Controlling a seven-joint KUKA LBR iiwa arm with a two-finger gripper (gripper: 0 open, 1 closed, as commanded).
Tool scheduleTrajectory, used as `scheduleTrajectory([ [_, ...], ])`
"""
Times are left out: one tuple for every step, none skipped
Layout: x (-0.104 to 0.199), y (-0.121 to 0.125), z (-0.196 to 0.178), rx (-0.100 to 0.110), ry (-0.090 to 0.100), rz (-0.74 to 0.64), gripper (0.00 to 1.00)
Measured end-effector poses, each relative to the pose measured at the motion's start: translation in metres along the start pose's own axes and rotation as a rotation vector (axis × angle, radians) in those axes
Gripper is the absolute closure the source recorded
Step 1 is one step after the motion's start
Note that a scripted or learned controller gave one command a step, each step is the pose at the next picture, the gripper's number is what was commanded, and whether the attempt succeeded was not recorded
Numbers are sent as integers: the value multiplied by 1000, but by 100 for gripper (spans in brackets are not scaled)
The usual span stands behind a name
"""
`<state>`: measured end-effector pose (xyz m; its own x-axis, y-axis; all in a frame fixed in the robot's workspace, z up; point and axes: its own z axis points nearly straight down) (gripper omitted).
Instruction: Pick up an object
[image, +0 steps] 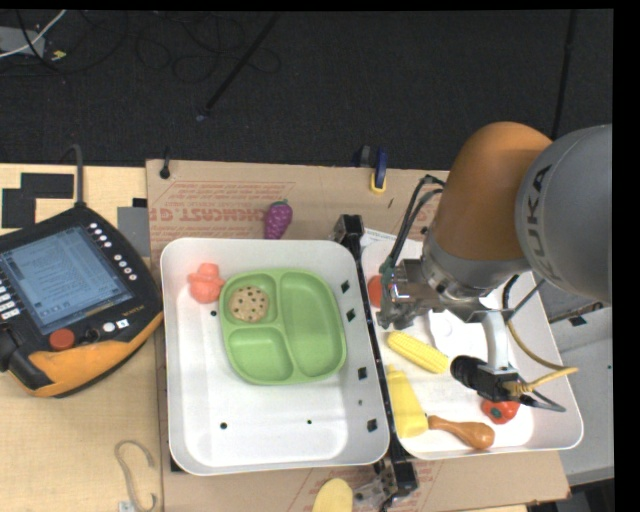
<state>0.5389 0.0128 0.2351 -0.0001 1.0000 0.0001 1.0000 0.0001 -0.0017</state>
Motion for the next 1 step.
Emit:
scheduleTrajectory([
  [10, -5, 17, 3, 0, 1, 100],
])
